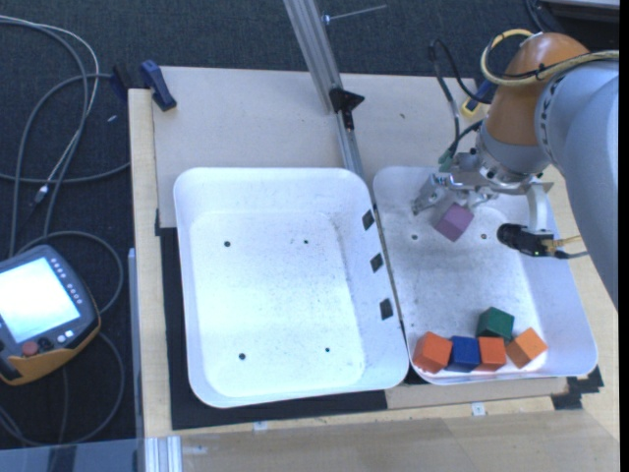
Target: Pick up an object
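Two shallow white bins sit side by side on the bench [246,116]: the left bin [197,205] has a bare speckled floor, and the right bin [560,293] carries a cluster along its near edge, an orange block [431,352], a blue block [465,351], a second orange block [491,352], a green block [496,323] and a light-orange block [529,346], touching or just beside one another. Above the far part of the right bin the gripper [454,205] hangs from the grey arm [580,116], its fingers closed on a purple block [453,222] that sits tilted between them, well apart from the cluster.
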### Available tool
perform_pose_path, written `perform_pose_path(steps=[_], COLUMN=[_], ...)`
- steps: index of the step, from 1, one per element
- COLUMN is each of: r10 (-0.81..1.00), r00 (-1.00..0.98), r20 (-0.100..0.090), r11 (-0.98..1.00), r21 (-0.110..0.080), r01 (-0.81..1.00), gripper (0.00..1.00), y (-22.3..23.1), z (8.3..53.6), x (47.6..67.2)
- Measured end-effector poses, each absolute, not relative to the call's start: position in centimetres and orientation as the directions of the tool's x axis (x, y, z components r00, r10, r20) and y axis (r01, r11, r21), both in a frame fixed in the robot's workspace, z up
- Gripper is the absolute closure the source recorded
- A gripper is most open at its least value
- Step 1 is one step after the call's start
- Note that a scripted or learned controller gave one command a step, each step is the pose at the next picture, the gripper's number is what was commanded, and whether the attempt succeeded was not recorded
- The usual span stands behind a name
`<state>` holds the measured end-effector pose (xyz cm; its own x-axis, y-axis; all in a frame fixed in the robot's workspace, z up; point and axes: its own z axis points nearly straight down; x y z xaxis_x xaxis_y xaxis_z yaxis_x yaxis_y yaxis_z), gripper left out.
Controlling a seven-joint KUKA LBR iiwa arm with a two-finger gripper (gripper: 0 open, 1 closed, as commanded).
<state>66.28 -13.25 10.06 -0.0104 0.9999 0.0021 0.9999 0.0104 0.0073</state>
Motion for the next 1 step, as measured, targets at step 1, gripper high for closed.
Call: perform_pose_path(steps=[1], r10=[1.0], r00=[0.0], r20=[0.001], r11=[0.0], r21=[-0.004], r01=[1.0], gripper=[0.0], y=[-13.92], z=[10.01], x=[63.56])
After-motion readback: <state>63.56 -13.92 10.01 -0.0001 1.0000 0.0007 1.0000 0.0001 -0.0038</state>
